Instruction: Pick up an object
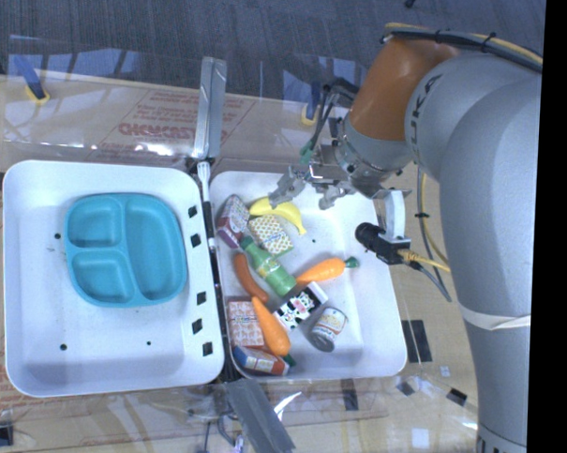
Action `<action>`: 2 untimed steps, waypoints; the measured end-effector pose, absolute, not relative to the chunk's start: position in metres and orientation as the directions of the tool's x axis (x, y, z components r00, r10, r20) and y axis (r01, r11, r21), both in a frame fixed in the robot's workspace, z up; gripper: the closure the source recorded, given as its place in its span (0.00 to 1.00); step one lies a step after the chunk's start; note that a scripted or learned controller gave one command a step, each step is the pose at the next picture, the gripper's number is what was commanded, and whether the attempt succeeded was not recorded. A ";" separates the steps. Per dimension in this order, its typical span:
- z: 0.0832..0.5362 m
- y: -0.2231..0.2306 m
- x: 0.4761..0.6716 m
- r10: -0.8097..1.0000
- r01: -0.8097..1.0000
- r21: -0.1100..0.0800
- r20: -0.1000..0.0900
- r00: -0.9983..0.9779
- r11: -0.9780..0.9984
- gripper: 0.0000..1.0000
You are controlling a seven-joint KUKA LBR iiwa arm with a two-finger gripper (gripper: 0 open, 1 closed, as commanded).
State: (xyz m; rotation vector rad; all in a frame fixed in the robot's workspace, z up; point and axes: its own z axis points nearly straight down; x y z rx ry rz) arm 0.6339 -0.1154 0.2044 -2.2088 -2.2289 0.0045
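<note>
My gripper hangs over the back of the right bin, its two fingers spread apart with nothing between them. Just below and left of it lies a yellow banana, next to a yellow checkered packet. Further forward sit a green bottle, an orange carrot, a second carrot, a cow-patterned carton and a small can. A dark red packet leans at the bin's left wall.
The left bin holds a blue divided plate. A metal post stands at the back between the bins. The big grey arm covers the right side. A flat printed box and a small bottle lie at the right bin's front.
</note>
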 end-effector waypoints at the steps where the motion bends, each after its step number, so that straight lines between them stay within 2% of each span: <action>1: 0.144 -0.098 0.656 0.988 0.988 -0.006 0.002 -0.157 0.157 0.00; 2: 0.129 -0.111 0.657 0.981 0.981 -0.004 0.002 -0.196 0.196 0.00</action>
